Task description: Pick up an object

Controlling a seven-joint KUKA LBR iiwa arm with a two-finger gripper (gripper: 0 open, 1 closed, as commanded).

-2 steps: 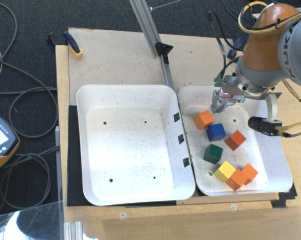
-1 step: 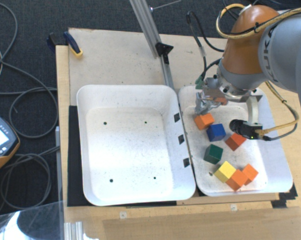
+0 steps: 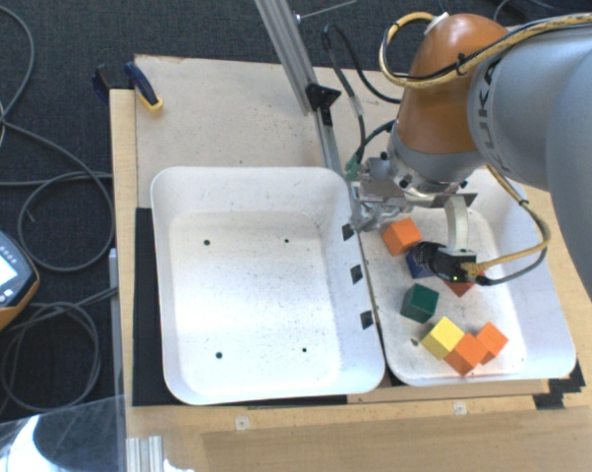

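My gripper [image 3: 377, 205] hangs over the far left corner of the right bin [image 3: 532, 293], under the grey arm with its orange band. An orange block [image 3: 402, 235] lies just to its right and a little nearer, close to the gripper but apart from it as far as I can see. Past that lie a blue block [image 3: 416, 262], partly hidden, and a small red piece [image 3: 460, 286] under a black cable end. Nearer the front sit a green block [image 3: 420, 303], a yellow block [image 3: 442, 337] and another orange block [image 3: 479, 348].
The left bin [image 3: 178, 264] stands beside the right one, their rims meeting at a ridge with black clips [image 3: 356, 273]. A slanted metal post [image 3: 294, 57] rises behind the bins. Cables loop off the arm over the right bin.
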